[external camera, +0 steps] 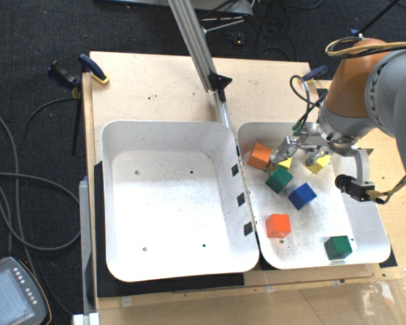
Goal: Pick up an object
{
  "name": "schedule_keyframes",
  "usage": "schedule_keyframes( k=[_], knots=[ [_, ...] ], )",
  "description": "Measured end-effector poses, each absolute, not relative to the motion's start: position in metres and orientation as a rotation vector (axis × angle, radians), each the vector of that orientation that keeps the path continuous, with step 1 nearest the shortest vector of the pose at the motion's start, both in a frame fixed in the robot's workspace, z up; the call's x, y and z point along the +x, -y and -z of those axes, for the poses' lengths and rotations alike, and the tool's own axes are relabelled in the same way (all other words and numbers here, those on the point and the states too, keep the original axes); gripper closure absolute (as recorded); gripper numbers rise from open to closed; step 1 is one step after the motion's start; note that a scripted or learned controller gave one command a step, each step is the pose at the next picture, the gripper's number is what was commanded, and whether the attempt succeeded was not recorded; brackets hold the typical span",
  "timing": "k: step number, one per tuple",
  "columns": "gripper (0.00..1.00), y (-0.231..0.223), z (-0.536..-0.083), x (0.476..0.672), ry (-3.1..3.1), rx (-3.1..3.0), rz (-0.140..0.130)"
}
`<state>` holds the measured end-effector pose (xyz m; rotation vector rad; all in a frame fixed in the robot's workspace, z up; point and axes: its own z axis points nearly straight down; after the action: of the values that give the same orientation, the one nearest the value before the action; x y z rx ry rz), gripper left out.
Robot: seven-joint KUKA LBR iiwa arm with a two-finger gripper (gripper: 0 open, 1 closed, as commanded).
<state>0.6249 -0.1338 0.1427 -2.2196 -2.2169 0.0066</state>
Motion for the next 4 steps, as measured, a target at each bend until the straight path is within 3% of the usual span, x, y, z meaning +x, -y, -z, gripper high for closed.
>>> schedule_keyframes(
  k=[1, 2, 3, 4],
  knots=[
    [0.0, 0.135, -0.112, 0.627, 2.226, -2.225, 0.003],
    [1.0, 0.134, -0.119, 0.626, 2.223, -2.224, 0.002],
    [1.0, 0.142, -0.172, 0.634, 2.226, -2.225, 0.005],
    [1.0, 0.141, -0.234, 0.63, 2.229, -2.224, 0.006]
  ],
)
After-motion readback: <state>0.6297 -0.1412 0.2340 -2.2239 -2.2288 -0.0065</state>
